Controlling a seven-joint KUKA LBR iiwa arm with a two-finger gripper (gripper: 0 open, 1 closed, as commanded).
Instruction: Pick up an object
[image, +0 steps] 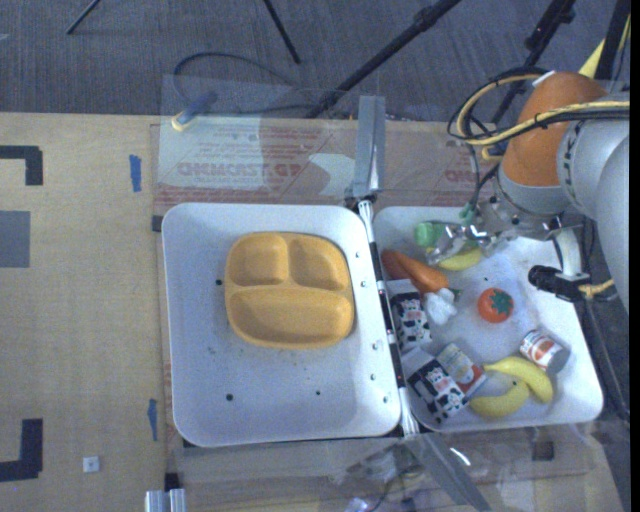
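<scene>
End effector (468, 236) sits low at the right bin's (585, 345) far edge, over a small yellow banana (462, 261) beside the carrot (413, 270). Its opening cannot be determined. The banana appears light, rigid, smooth; grasp across its middle.

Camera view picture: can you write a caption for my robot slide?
Gripper low at the far end of the right bin of toy food; yellow tray in the left bin.
</scene>
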